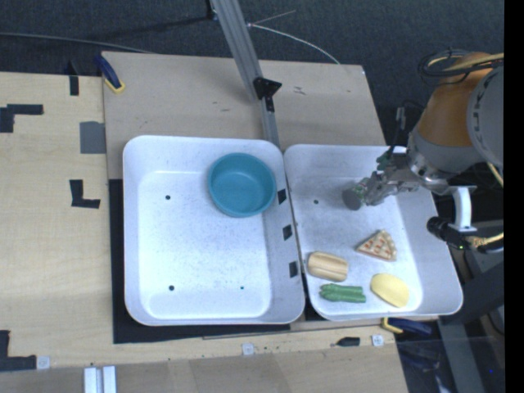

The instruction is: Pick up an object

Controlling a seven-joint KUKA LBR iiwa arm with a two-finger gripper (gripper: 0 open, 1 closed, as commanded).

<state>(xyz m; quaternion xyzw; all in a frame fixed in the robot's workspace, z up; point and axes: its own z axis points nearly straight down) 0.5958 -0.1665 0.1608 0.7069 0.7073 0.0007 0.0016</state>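
Over the right bin [426,219], the hand [357,196] sits low near the upper middle of the floor, coming off the grey arm [483,121] with its orange band [449,113] that reaches in from the right. Honestly can't tell how the hand is set, it's just a dark grey blob at that spot and nothing is visibly caught in it. The stuff to pick is all down in the lower part of that same bin, well apart from the hand: a pizza slice [377,246] closest to it, a hot dog bun [327,264] down by the left wall, a green bean pod [341,293] just below the bun, and a yellow lemon-looking thing [390,289] near the bottom right corner, beside the green one. The left bin [196,277] holds a blue bowl [241,184] sitting upright in its upper right corner, close to the divide between the two bins. Both bins rest side by side on the wooden bench [49,219], and a metal pole [237,35] runs in at a slant from the top toward the gap between them.
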